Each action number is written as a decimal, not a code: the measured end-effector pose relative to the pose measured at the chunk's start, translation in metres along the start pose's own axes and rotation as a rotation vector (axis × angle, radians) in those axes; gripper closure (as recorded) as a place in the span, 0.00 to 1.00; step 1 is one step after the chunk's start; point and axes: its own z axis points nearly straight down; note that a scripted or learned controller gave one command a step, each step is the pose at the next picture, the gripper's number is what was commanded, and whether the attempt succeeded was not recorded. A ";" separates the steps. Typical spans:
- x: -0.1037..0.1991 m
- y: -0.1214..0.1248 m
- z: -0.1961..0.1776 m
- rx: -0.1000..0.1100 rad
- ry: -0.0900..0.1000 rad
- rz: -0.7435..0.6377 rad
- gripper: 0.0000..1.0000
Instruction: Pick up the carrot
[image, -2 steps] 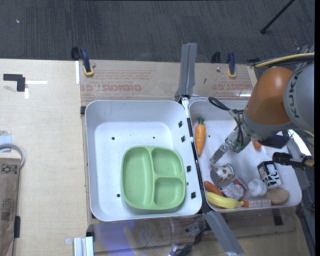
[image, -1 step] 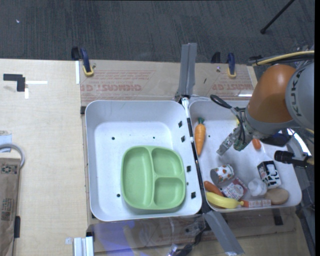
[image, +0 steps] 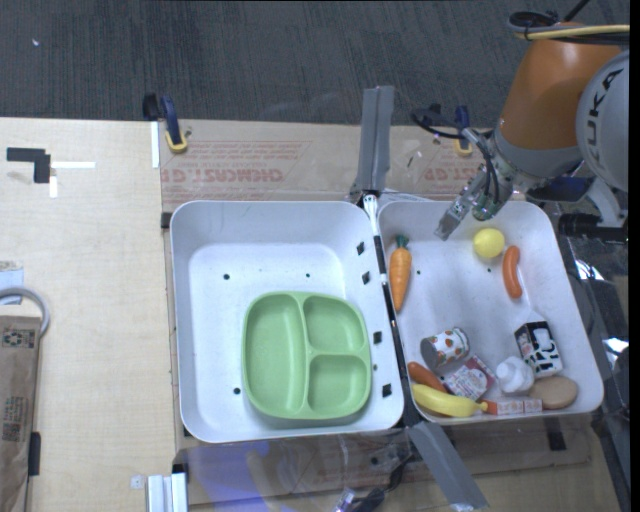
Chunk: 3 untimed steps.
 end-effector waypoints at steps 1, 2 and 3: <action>-0.001 0.000 -0.010 -0.002 -0.003 0.000 1.00; 0.007 0.011 0.000 0.000 0.001 -0.330 1.00; 0.038 0.015 0.000 -0.001 0.002 -0.455 1.00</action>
